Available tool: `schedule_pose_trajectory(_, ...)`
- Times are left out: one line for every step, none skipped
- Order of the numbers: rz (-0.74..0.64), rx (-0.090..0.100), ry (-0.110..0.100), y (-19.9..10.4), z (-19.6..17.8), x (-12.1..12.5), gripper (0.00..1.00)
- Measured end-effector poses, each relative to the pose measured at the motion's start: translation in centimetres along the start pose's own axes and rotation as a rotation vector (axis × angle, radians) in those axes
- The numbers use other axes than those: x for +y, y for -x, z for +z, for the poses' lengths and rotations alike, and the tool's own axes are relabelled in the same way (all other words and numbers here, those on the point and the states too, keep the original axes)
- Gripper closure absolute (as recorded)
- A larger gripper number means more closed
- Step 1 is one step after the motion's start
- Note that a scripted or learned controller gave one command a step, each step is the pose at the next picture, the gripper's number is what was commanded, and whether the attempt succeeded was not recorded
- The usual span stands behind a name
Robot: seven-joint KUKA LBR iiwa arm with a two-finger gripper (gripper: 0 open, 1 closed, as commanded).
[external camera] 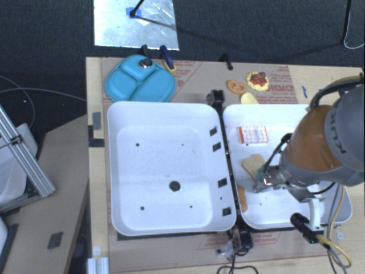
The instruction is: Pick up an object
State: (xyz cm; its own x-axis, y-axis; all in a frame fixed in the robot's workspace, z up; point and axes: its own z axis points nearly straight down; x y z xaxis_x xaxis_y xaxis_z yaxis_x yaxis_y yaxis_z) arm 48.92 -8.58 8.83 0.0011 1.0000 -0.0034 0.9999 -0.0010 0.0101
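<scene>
Low in the right-hand bin (333, 216), the gripper (263, 181) sits at the end of the grey arm (342, 136), whose orange band (308, 138) covers much of that bin from above. Its tip is just beside a tan, flat piece (252, 164) lying on the bin floor, and may be touching it; I cannot tell how the gripper is set, since the metal parts blur together there, and nothing can be seen held in it.

Of the two white bins, the left bin (122, 153) is the one seen whole, with a small dark round thing (175, 186) on its floor. The right bin holds the tan piece, a white card with red print (252, 135) further back, and a thin orange-brown strip (242, 198) near its left wall.

Behind the bins, on the brown bench (199, 76), lies a blue sectioned tray (140, 81) with a small knob on top. Well to its right are three small toy foods close together: a red and yellow one (258, 80), an orange one (235, 87), and a pale yellow one (249, 99) touching the right bin's back rim.

A shiny sheet (135, 16) lies on the dark floor beyond the bench.
</scene>
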Motion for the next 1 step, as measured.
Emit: schedule_pose_trajectory(-0.005, 0.011, -0.007, 2.65, 0.07, 2.17, 1.00)
